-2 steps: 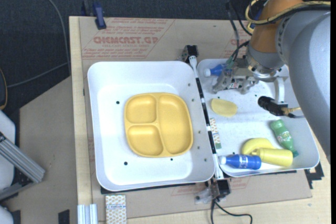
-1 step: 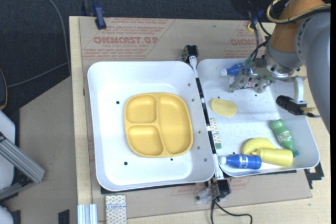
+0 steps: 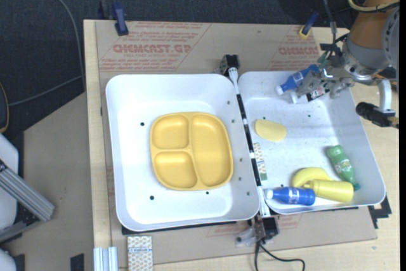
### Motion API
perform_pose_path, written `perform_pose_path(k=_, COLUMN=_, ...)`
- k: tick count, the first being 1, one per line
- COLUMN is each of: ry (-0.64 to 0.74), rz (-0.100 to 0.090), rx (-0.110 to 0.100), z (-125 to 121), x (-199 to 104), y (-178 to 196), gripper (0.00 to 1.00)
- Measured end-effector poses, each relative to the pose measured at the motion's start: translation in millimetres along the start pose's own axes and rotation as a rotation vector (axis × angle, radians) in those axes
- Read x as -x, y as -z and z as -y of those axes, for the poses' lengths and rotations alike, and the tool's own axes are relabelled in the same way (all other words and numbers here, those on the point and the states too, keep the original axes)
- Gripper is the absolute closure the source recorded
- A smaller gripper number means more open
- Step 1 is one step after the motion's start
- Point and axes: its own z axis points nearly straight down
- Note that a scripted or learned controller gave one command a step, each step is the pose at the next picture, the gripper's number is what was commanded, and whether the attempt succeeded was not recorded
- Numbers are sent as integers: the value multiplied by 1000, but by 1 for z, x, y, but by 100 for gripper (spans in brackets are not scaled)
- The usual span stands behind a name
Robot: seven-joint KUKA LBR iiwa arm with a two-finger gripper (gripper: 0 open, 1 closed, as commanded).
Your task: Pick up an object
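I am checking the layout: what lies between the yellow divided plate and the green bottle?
In the camera view, between the plate and the green bottle stand the bins' adjoining rims and a pale yellow oval piece.

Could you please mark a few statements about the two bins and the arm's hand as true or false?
1. The yellow divided plate lies in the left bin. True.
2. The hand is over the left bin. False: it is at the far end of the right bin.
3. The green bottle lies in the right bin. True.
4. The blue bottle sits on the plate. False: it lies at the right bin's near edge.
5. The plate has three compartments. True.
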Motion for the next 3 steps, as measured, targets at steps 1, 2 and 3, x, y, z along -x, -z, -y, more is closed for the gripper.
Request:
perform_pose_path(k=1, ry=3, rz=-10, rx=-1, z=-1, x=13, y=-20, gripper=0)
perform_pose_path(k=2, ry=3, rz=4, rx=14, z=-3, x=26, y=51, gripper=0)
perform_pose_path(k=3, ry=6, rz=-11, rx=3, z=13, x=20, y=-43, gripper=0)
